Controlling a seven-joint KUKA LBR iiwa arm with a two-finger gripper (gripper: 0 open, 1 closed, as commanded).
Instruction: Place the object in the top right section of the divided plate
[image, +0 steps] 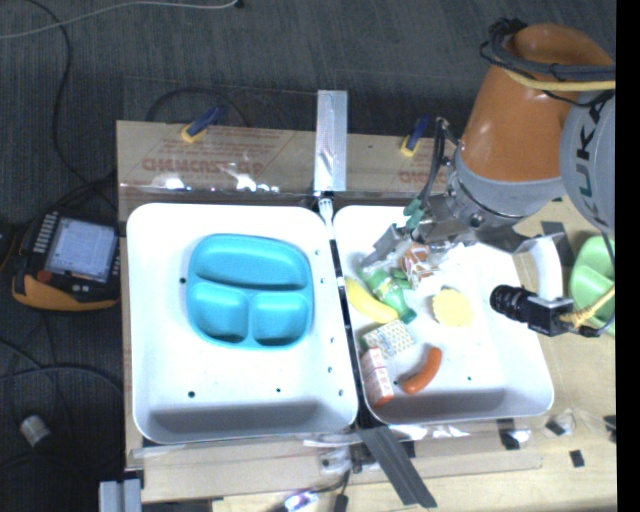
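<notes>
Orange-banded wrist is being held over the right bin (520, 300), the gripper (425, 235) down among toy foods (400, 290); its grasp cannot be told. The divided plate (250, 290) is lying toward nine o'clock.

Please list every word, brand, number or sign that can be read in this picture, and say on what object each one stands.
"KU" on the grey arm, cut by the edge.
Red print on the cardboard: blurred, unreadable.
Print on the small packets in the right bin: too small.
Handheld screen: unreadable.
</notes>
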